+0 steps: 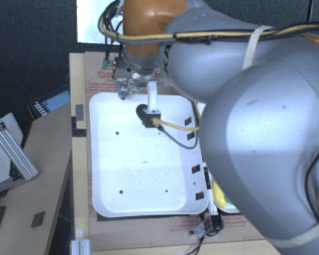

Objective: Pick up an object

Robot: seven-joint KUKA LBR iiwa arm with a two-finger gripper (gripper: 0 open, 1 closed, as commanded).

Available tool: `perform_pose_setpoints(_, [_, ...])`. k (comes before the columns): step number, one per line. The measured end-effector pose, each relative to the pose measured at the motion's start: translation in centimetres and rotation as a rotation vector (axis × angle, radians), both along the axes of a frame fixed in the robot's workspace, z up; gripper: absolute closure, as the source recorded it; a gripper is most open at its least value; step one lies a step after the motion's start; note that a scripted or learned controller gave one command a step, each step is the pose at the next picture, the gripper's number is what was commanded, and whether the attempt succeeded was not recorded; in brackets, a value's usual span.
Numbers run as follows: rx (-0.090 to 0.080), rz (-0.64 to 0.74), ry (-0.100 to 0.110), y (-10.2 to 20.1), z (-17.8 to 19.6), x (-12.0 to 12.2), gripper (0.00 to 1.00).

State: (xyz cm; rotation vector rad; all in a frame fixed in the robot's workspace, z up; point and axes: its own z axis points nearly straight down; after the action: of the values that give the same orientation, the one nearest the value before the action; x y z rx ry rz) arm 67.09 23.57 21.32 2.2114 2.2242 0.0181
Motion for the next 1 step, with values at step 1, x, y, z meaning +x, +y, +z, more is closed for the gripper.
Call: perform_pose_setpoints(1, [-0.005, -0.001, 0.012, -0.13, -4.33, -0.28, 1.00])
